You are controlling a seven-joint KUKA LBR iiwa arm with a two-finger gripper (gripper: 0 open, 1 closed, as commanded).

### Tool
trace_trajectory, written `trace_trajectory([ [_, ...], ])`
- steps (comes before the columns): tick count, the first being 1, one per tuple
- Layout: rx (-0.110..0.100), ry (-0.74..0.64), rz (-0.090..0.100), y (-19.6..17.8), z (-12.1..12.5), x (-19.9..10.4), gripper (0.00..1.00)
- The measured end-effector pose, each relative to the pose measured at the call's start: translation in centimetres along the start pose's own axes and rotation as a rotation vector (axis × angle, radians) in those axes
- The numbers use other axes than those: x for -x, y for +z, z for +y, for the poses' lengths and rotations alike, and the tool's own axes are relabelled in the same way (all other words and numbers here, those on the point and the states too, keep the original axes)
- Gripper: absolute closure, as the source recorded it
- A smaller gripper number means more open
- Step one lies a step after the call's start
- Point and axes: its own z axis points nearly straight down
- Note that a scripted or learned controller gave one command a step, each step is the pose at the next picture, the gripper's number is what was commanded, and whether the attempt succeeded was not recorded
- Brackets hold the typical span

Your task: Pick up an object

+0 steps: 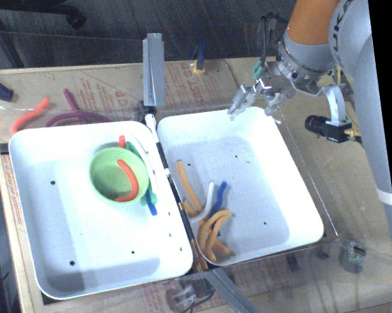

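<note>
My gripper (253,103) hangs over the far right corner of the right bin (263,229), its two fingers spread apart with nothing between them. Several soft tube-like pieces lie at the left side of that bin: orange tubes (213,230), a white one (208,197) and a blue one (220,195). In the left bin (75,268) sits a green bowl (114,171) with a red piece (128,177) inside and a blue piece (150,202) by its rim. The gripper is well away from all of these.
A metal divider bar (152,68) rises between the bins at the back. Red (29,115) and purple (76,118) tubes lie on the bench behind the left bin. Clamps stand at the bench edges.
</note>
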Motion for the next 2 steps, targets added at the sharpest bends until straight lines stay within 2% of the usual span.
trace_trajectory([
  [1,-0.002,0.041,-0.001,10.5,-4.6,-10.5,0.0],
  [2,0.012,0.002,-0.002,17.4,-8.9,-4.6,0.0],
])
